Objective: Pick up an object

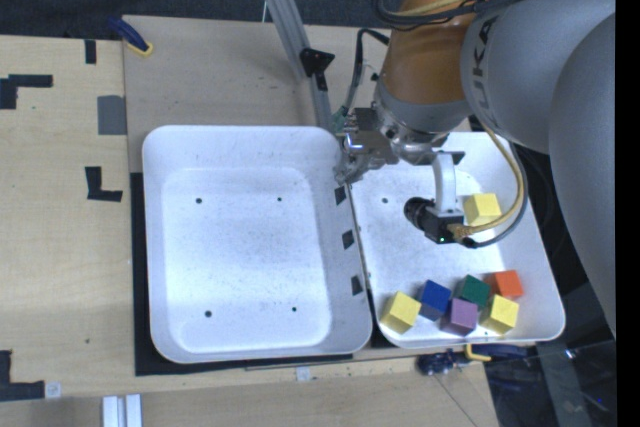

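Six cubes (pixel 463 315) are packed along the near rim of the right bin (pixel 395 260), a blue cube (pixel 435 297) among them; a lone yellow cube (pixel 482 208) is set further back by the right wall. The gripper (pixel 352 155) is held at that bin's far left, over the shared wall, so every cube lies to its near right, the lone one closest. Gripper opening cannot be told.

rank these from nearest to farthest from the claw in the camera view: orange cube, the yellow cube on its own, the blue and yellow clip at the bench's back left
1. Lone yellow cube, in the right bin, nearest the claw.
2. Orange cube, toward that bin's front right.
3. Blue and yellow clip, on the bench past the left bin.
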`<state>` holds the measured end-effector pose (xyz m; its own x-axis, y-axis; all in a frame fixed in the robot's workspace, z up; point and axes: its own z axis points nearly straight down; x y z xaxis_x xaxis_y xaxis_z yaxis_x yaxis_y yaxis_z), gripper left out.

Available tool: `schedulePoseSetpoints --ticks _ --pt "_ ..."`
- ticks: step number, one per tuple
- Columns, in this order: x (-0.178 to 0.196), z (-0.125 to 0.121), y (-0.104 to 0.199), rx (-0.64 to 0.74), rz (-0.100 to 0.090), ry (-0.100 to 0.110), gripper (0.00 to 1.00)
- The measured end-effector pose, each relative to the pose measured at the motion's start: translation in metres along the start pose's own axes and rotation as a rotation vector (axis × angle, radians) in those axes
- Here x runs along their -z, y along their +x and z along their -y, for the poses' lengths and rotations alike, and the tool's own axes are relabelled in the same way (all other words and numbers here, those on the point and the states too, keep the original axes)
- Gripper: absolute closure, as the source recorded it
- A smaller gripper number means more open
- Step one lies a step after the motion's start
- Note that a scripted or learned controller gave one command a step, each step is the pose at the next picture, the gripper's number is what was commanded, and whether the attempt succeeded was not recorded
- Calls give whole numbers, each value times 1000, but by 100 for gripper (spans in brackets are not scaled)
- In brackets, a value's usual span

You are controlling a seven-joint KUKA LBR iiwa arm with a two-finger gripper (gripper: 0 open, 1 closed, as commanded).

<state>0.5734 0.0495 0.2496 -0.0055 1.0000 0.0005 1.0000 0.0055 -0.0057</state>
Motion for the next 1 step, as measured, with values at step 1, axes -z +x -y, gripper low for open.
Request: schedulePoseSetpoints --ticks 1 --pt "-13 41 41 -1 0 0 100"
